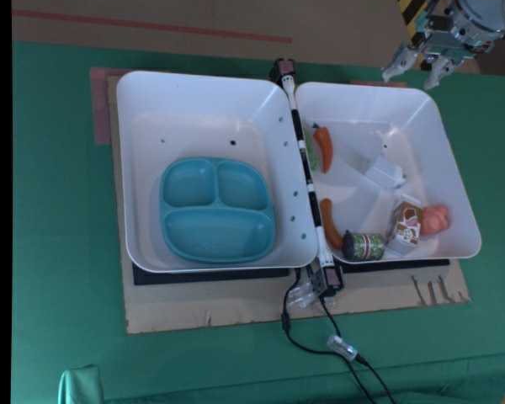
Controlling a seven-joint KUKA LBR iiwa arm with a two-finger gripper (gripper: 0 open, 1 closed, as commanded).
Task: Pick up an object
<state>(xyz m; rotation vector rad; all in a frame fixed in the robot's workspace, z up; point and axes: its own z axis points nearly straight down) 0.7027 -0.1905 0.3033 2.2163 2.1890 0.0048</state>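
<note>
Two bins sit side by side; the right bin [438, 141] has all the loose stuff. Carrot [323, 148] lies near its left wall, long axis running roughly up-down the view, green top toward the far end. Sausage [328, 223] lies lower along the same wall, angled similarly. Can [364, 245], small carton [406, 226] and white block [385, 173] crowd the near right, so the far-right part stays open. Gripper [417, 67] hovers over the far rim, fingers spread apart, holding nothing, well apart from the carrot. Left bin [143, 116] holds a teal plate [217, 210].
</note>
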